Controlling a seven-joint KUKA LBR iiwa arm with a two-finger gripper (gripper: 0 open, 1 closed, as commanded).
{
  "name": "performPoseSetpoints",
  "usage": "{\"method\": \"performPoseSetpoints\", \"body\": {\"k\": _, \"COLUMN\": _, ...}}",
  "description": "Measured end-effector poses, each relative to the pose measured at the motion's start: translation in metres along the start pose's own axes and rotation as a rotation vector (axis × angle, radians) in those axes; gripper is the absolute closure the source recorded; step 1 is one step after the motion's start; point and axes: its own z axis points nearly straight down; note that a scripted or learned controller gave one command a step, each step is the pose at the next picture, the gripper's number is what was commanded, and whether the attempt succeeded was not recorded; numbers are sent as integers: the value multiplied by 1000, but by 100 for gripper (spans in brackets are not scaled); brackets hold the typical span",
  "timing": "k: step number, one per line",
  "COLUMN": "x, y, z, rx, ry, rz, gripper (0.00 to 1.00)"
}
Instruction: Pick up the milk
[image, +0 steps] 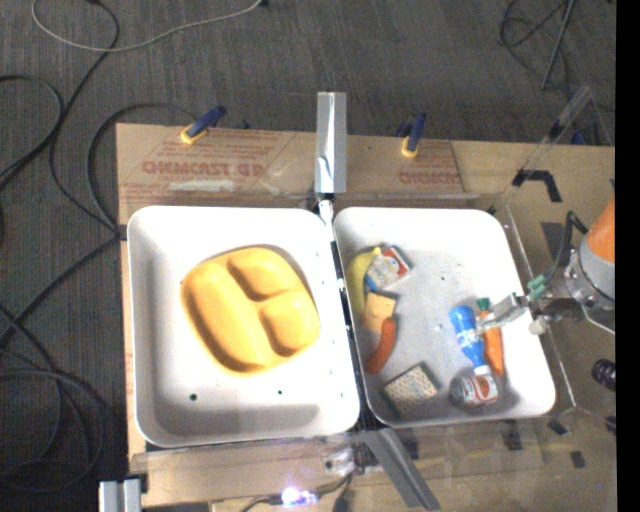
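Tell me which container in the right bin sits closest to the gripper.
The blue bottle. It lies just left of the gripper, next to the carrot; the can is lower down, and the milk carton sits far across the bin.

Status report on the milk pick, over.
Gripper at right bin's right side, over blue bottle. Milk carton at upper left, untouched, against banana. Nothing held.

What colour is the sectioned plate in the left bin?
Yellow-orange all over; the camera view shows the sectioned plate clearly from above.
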Motion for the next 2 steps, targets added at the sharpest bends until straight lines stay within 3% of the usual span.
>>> {"method": "performPoseSetpoints", "body": {"k": 1, "x": 40, "y": 1, "z": -1, "rx": 0, "ry": 0, "rz": 215, "gripper": 0}}
{"method": "performPoseSetpoints", "body": {"k": 2, "x": 114, "y": -3, "z": 58, "rx": 1, "ry": 0, "rz": 154, "gripper": 0}}
